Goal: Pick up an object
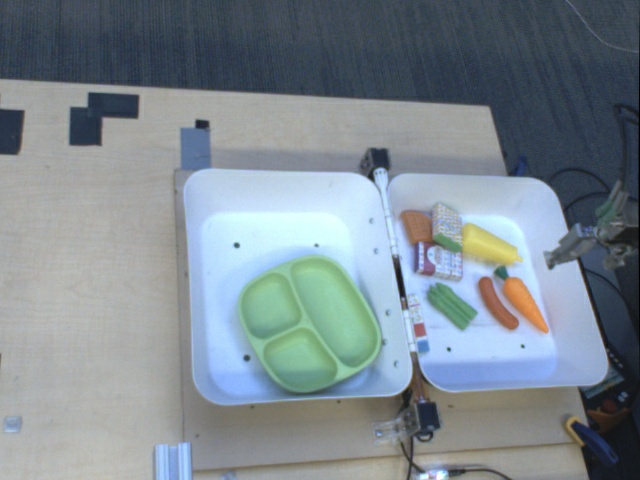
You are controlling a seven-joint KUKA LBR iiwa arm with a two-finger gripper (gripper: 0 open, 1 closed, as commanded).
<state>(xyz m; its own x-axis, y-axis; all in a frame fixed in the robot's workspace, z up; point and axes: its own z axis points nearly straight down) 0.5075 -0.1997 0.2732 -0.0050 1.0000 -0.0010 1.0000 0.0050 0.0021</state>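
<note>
The right bin [545,200] holds several toy foods. An orange carrot [524,303] lies beside a red sausage [497,303]. A green ridged piece [452,305] sits left of them. Further back lie a yellow piece [489,244], a small maroon-and-white box [438,260], a patterned packet [447,222] and an orange-brown piece [416,226]. My gripper [575,246] hangs over the right rim of this bin, right of the yellow piece and above the carrot, apart from all of them. Nothing shows in its grasp.
A green three-compartment plate [310,323] lies in the left bin [215,268]. A black clamp [376,160] sits at the back of the seam between the bins, and a connector with wires [415,423] at the front. Cables run at the bench's right side.
</note>
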